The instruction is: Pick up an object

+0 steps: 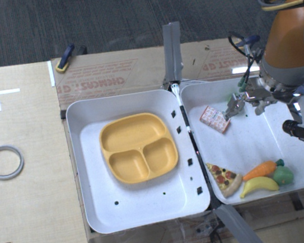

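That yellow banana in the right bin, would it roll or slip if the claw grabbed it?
The banana looks like smooth toy plastic, so it is probably light and a bit slippery. Its curved shape would likely rock rather than roll far. It lies against the carrot and pizza slice, so a push may shift those too.

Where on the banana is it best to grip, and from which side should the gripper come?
Grip the banana at its thick middle, coming straight down from above, probably with the fingers across its short width. It lies flat along the near wall of the right bin, with the carrot and a green item close behind, so a side approach looks blocked.
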Motion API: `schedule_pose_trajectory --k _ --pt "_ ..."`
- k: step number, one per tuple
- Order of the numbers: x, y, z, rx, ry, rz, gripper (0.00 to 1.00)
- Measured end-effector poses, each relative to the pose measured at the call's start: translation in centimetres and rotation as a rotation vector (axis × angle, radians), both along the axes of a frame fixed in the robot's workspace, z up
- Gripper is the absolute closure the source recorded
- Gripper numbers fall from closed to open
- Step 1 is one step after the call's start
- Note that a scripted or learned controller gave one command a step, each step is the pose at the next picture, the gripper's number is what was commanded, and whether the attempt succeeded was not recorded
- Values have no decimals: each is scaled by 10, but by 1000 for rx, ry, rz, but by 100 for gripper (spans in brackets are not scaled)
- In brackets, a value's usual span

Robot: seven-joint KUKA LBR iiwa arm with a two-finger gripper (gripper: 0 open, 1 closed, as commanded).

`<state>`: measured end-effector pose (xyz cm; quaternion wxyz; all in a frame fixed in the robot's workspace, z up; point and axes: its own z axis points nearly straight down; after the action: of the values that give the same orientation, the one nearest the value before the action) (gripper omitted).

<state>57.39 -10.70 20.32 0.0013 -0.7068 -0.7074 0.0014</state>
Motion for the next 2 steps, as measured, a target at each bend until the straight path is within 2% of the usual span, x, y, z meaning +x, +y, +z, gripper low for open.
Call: schedule_pose_trajectory --k 1,2 --pt "26 4 -111 -1 -3 14 0" --pt "25 2 -103 -1 -2 10 100"
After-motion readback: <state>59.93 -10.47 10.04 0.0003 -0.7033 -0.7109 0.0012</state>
